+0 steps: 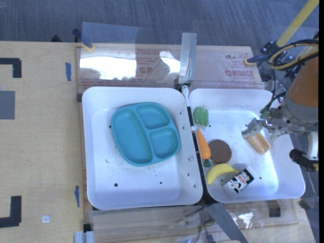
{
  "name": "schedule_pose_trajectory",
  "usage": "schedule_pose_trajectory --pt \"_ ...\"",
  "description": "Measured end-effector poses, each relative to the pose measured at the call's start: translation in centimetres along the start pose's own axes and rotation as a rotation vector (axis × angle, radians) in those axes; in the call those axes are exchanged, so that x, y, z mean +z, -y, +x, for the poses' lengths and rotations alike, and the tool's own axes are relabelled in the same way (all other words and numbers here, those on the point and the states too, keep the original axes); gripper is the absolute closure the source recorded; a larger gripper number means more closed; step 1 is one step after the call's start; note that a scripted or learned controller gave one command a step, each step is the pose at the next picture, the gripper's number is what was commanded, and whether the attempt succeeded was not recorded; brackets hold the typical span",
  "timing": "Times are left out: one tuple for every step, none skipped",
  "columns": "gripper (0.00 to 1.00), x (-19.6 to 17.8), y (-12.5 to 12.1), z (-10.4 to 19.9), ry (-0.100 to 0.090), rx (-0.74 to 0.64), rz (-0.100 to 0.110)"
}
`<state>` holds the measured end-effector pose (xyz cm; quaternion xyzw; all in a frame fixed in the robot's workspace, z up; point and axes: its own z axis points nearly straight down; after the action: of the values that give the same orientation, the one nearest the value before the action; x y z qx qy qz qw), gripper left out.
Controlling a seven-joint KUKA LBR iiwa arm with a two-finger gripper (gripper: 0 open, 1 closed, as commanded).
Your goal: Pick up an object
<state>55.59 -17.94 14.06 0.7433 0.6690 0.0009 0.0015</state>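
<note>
My gripper (pixel 257 129) hangs over the right part of the right bin (pixel 288 186), reaching in from the right. A tan, loaf-like piece (pixel 259 144) lies right under its tip, touching or nearly touching it. Further left in the same bin are a green ridged toy (pixel 201 116), an orange carrot (pixel 203 144), a brown round disc (pixel 220 151), a yellow banana (pixel 219 171) and a black-and-white carton (pixel 239 181).
The left bin (pixel 101 181) holds a blue divided plate (pixel 146 133). A ridge (pixel 191 135) separates the two bins. Cables and the orange-banded arm (pixel 306 85) crowd the right side. Clear plastic sheeting (pixel 152 59) lies behind the bins.
</note>
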Motion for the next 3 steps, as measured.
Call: schedule_pose_trajectory --pt "0.0 0.1 0.1 0.0 0.0 0.0 0.002" --pt "0.0 4.5 -0.9 -2.1 -0.002 -0.136 0.001" --pt "1.0 3.6 -0.9 -2.2 -0.002 -0.133 0.0"
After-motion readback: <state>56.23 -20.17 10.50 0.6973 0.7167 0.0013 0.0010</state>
